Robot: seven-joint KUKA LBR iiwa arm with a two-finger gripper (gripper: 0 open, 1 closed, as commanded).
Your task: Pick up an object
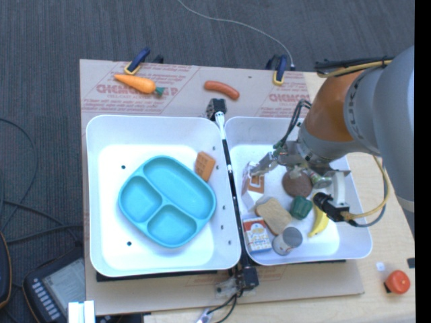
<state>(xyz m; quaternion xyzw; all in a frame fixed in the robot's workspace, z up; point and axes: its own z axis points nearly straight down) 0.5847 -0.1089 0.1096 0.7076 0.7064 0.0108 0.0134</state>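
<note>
My gripper [291, 169] hangs low over the middle of the right bin [355, 246], directly above a brown round object [296, 185]. Around it lie a green cup [301, 207], a yellow banana [318, 223], a tan loaf-shaped piece [273, 214], a grey can [290, 238], a small red-and-white box [256, 235] and a crumpled packet [254, 177]. The wrist hides the spot where the gripper meets the brown object.
The left bin [101, 180] holds a blue divided plate [166, 201] and an orange-brown block [205, 165]. On the board behind the bins lie a toy carrot [137, 83] and a sausage [221, 89]. An orange object [397, 282] sits at the bench's front right.
</note>
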